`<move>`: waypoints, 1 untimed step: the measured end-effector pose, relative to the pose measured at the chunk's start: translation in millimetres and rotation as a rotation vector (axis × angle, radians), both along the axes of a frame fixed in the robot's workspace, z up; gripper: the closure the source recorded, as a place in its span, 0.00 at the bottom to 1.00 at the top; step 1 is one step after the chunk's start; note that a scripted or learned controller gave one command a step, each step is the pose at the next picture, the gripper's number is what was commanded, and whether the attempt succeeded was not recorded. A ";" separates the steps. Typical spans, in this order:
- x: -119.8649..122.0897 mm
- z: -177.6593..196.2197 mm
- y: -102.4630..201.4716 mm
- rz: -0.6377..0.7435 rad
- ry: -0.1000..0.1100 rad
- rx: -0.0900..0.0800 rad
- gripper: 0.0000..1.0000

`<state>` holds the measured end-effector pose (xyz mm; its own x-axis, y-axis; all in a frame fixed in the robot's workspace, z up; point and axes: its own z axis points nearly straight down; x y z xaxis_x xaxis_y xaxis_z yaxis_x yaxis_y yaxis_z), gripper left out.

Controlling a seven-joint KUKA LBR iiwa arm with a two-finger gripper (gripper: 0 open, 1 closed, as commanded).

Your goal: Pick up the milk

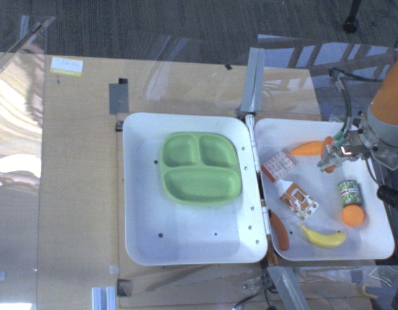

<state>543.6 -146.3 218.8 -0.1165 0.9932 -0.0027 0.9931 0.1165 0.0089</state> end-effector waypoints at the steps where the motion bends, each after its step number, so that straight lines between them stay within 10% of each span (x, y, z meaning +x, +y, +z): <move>1: -6.2 61.5 49.4 0.352 -0.002 -0.004 1.00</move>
